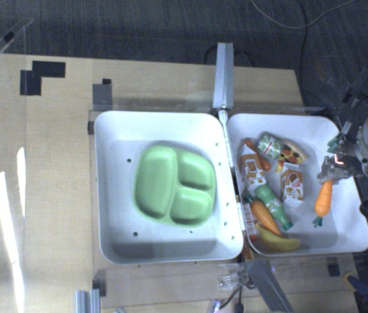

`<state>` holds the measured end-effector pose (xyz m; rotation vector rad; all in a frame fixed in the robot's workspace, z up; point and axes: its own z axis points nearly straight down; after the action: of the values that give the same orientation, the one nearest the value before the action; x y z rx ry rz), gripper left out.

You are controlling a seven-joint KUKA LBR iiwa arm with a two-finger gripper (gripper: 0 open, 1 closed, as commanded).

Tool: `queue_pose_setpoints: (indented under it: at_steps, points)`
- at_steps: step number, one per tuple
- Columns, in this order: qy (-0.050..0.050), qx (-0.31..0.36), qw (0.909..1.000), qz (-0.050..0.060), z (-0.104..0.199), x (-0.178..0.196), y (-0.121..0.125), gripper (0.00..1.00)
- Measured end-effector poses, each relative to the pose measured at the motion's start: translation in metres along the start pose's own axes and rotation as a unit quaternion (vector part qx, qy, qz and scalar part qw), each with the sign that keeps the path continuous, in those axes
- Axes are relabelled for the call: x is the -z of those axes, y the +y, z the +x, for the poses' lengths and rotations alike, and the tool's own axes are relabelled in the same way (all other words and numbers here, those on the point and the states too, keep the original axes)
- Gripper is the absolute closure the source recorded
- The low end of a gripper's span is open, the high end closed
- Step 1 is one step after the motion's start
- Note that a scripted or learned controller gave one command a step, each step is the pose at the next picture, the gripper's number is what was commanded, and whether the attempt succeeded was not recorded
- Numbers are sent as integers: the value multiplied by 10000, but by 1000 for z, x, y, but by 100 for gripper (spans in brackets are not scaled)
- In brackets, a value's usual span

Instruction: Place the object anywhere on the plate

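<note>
So far I judge the task barely begun. The left bin (105,175) holds the green plate (174,184), three compartments, and I see nothing lying on it. The right bin (314,126) holds all the clutter: a banana (278,242) at the near edge, a green bottle (273,204), a carrot-like piece (263,215) beside it, small cartons (292,182) and a can (269,145) further back. The arm's gripper (335,168) sits at the right side of that bin, with an orange carrot (324,199) hanging just below it; its top meets the fingers, which look closed on it, though the view is small. Left to do: carry across to the left bin, release over the plate.
</note>
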<state>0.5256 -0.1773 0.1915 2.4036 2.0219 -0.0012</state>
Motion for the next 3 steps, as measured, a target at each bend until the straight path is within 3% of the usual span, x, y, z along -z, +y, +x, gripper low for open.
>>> queue_pose_setpoints:
  at_steps: [1,2,3]
  points:
    - [6,1027,9947,-6,102,8,-25,100]
    - [9,603,9982,-7,245,53,-47,100]
    - [6,608,9981,-8,245,53,-47,0]
